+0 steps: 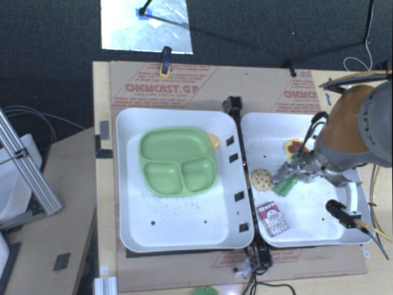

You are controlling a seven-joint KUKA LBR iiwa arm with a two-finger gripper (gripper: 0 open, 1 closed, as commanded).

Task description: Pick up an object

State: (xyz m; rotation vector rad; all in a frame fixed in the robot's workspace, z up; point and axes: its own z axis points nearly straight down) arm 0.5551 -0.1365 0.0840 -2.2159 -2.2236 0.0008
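On the cardboard-covered surface, the right shallow white bin is holding a green block-shaped object; the jaws are hovering just above it, their opening impossible to tell. Next: closing firmly, then lifting.

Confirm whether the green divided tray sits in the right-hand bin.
No. The green divided tray lies in the left bin, while the right bin holds the cookie and a small red packet.

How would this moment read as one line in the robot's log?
arm: over right bin | gripper: low, at green object | cookie: beside | left bin: green tray
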